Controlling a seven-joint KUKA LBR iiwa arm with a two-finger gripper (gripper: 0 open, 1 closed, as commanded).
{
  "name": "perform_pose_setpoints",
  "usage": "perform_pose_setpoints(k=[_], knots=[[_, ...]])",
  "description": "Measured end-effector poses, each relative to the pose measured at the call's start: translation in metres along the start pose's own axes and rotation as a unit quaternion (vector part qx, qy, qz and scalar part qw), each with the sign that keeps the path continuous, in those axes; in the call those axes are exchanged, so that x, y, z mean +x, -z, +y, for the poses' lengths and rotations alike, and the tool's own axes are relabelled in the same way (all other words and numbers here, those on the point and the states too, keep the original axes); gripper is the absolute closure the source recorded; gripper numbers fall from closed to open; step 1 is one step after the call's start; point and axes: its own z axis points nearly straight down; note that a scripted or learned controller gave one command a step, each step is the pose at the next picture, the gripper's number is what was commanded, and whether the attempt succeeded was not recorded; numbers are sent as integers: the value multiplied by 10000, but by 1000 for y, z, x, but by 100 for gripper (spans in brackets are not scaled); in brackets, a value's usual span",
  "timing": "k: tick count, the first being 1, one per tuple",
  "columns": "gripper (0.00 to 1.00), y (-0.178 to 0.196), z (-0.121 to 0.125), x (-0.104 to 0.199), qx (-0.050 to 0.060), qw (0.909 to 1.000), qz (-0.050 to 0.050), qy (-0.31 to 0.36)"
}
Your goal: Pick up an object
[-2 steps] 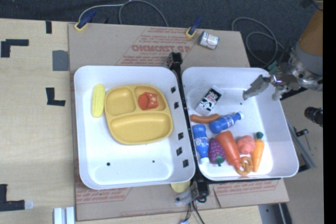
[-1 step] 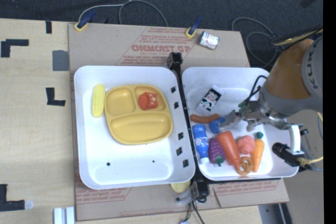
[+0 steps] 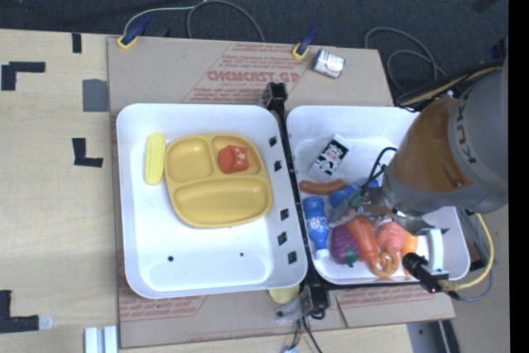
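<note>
I have the gripper [image 3: 354, 209] low in the right bin [image 3: 364, 118], over the toy pile: carrot [image 3: 363, 235], grapes [image 3: 341, 243], blue bottle [image 3: 315, 221]. Gripper state: cannot tell, wrist hides it. Risk: toys touch each other, so I may catch two or push one away.
</note>
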Motion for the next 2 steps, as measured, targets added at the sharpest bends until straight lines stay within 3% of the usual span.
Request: perform_pose_setpoints(k=[1,2], knots=[[100,11,1,0,15,10000,25,12],[100,104,36,78,22,10000,60,71]])
